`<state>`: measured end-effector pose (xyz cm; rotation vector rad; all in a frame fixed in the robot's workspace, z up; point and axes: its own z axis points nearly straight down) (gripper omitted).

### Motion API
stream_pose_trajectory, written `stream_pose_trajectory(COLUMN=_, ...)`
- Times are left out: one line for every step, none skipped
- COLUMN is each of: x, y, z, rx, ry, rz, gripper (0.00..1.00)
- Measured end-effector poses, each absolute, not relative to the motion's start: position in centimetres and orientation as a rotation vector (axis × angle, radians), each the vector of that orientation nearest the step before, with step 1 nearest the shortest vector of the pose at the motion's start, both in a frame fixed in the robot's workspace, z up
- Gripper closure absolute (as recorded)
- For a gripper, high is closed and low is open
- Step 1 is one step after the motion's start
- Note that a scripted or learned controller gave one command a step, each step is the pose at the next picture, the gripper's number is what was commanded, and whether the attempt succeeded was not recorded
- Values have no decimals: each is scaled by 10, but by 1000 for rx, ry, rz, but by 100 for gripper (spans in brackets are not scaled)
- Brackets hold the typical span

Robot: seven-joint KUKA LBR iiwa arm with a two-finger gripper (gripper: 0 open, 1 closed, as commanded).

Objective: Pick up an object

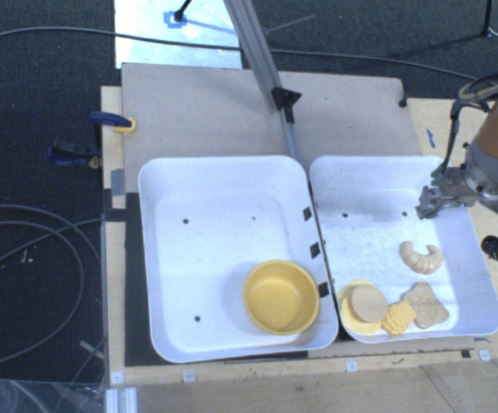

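Grey two-finger gripper point(427, 205) hangs over far right part of right shallow white plastic bin point(352, 183); can't tell its opening, nothing seen in it. Pale curved croissant-shaped toy point(421, 256) lies nearer, w/ round tan disc point(369, 302), yellow waffle piece point(396, 318), beige cracker point(426, 306). Yellow plastic bowl point(280, 296) in left white bin point(197, 179).

Two white bins point(231, 175), one yellow bowl point(281, 296), four food pieces point(421, 256)

The bench point(205, 110) carries two shallow white bins side by side — left bin point(158, 196) and right bin point(481, 308) — both set toward its front edge, their inner walls touching.
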<state>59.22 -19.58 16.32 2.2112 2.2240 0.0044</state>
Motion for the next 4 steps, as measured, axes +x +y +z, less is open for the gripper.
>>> stream_pose_trajectory(x=593, y=-197, z=207, rx=2210, ry=2226, rz=4, gripper=100)
stream_pose_trajectory(x=593, y=-197, z=250, rx=2209, ry=2227, rz=4, gripper=100)
stream_pose_trajectory(x=597, y=-147, z=238, rx=2211, ry=2230, rz=2, gripper=100)
stream_pose_trajectory(x=603, y=-94, z=248, rx=2209, ry=2232, rz=4, gripper=100)
